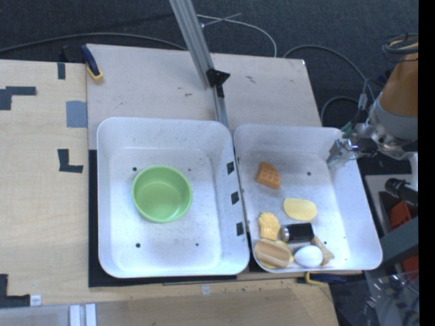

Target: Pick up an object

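White egg [308, 256], smooth and rounded, lay at the near edge of the right bin [353, 202]. Touching the egg on its left was a tan, ridged oval resembling a bread roll [273, 253]. Just behind the egg sat a dark, glossy block [297, 233], with a knobbly yellow piece like corn [269, 225] at the block's left. A smooth pale-yellow oval [300, 209] rested a little farther behind the egg. An orange, grid-textured waffle piece [268, 176] stood well behind the egg and apart from the rest. Far to the egg's left, the left bin [163, 122] held a round green bowl [162, 193] of plain plastic look.

The gripper [338, 152] hung over the bin's far right rim, well behind the egg and holding nothing visible. Whether it stood open or closed could not be told at this size.

The step in hand was probably the approach. The isolated waffle, flat-sided and free of neighbours, would offer the surest grasp. The egg and the oval were likely to roll or slip, and the crowded cluster around the egg left little room to descend cleanly.
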You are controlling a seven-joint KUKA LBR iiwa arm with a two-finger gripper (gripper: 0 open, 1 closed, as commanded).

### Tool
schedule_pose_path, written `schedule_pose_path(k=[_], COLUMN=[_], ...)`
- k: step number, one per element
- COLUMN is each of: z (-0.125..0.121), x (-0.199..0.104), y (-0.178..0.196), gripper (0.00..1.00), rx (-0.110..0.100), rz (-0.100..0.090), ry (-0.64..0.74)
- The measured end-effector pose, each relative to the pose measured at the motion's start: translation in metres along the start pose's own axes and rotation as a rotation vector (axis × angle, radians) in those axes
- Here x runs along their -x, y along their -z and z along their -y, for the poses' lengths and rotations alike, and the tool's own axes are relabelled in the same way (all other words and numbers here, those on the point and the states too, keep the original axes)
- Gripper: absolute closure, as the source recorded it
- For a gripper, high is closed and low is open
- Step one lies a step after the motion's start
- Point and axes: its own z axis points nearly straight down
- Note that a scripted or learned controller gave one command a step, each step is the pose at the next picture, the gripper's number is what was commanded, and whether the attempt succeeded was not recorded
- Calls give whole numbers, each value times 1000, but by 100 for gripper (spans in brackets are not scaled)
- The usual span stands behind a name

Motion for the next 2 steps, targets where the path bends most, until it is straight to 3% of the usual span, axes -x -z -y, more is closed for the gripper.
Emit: schedule_pose_path(k=[1,2], z=[-4,-2], x=[-5,-66], y=[44,44], gripper=[100,100], rx=[-1,-6], rz=[-1,-4], ry=[1,5])
